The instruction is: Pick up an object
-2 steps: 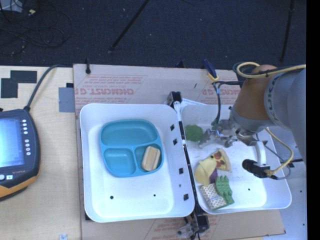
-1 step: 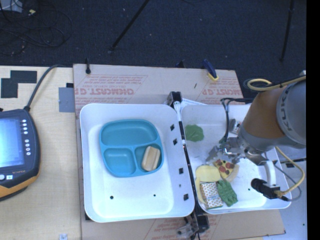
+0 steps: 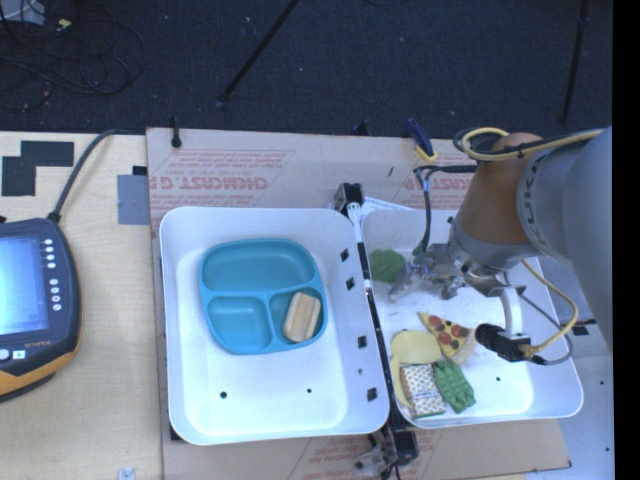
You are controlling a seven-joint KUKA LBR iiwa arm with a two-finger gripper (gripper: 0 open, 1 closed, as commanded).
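tool (image 3: 415,280) in right bin, grip unclear | green toy (image 3: 386,264) beside it, roundish, no clear axis

The 2 bins (image 3: 190,388) are white. In the left one lies a turquoise plate (image 3: 240,298) with a tan bread roll (image 3: 302,316). The right one holds a green leaf (image 3: 387,264), a yellow pizza slice (image 3: 447,334) with red spots, a pale yellow piece (image 3: 412,347), a speckled cracker (image 3: 424,389) and a dark green vegetable (image 3: 455,386).
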